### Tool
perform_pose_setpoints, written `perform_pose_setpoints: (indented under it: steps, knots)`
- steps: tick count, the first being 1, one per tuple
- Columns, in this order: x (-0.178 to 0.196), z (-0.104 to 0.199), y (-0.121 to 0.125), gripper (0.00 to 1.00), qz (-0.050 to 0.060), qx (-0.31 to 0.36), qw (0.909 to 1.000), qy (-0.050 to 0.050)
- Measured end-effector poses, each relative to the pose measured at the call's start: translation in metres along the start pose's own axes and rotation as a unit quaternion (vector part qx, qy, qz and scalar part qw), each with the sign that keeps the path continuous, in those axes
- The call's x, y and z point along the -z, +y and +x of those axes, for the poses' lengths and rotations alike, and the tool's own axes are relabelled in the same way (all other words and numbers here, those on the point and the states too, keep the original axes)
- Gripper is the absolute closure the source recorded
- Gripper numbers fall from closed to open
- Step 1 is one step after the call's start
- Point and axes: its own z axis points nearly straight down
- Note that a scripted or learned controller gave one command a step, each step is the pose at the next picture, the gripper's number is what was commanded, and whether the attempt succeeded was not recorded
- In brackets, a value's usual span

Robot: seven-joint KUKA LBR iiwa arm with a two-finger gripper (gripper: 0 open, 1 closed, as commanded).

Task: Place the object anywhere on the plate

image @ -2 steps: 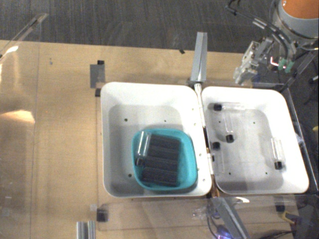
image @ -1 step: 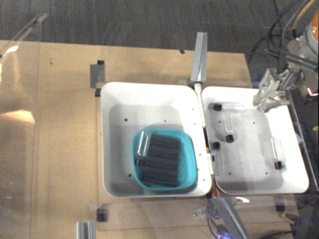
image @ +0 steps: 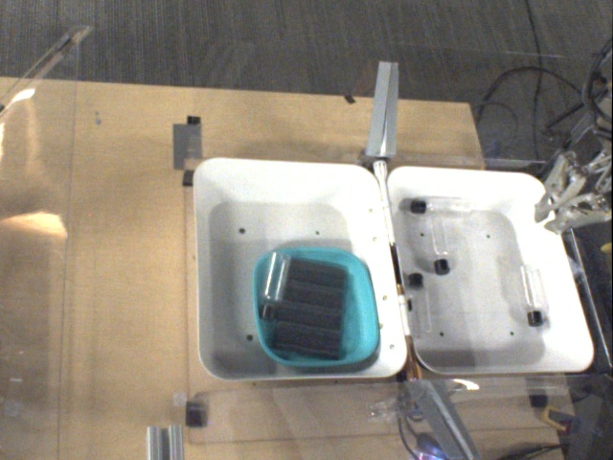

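One pale metal gripper point(image: 573, 197) sits at the right edge of the right-hand shallow white bin point(image: 565, 348); whether it is clenched or released cannot be told. Near it, inside that bin, lie several small clear plastic tubes with black caps point(image: 530, 295). In the left-hand white bin point(image: 220, 257), well apart, a dark ridged block point(image: 308, 307) rests on a square teal plate point(image: 364, 300).

Light wood bench point(image: 96, 286), glare patch on its left side. Dark grey ribbed carpet point(image: 239, 17) beyond the far edge. Black cables point(image: 536, 84) trail at far right.
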Motion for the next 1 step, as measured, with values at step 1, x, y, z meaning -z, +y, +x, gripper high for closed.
perform_pose_setpoints:
  steps: [1]
  knots:
    - [0.0136, -0.0029, -0.0003, 1.00, 0.003, 0.000, 1.0000, -0.006]
